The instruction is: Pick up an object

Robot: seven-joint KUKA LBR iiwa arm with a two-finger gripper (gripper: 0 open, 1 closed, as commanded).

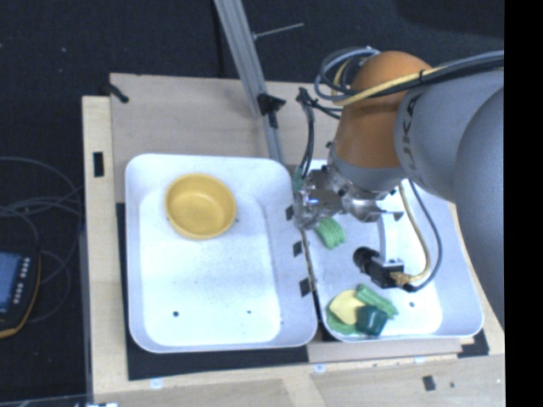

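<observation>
The grey arm's tool (pixel 327 219) hangs low over the right white bin (pixel 450 312), just above a light green ridged plastic piece (pixel 331 233); whether it is open or closed on anything I cannot tell. This looks like the grasp stage; next, lifting would prove a hold. A yellow round bowl (pixel 201 206) sits in the left white bin (pixel 212 312); yellow, green and dark teal pieces (pixel 361 310) cluster at the right bin's near edge.

Even, bright overhead light; white bins (pixel 153 253) near glare; soft shadows; floor dark; slightly soft focus throughout.
</observation>
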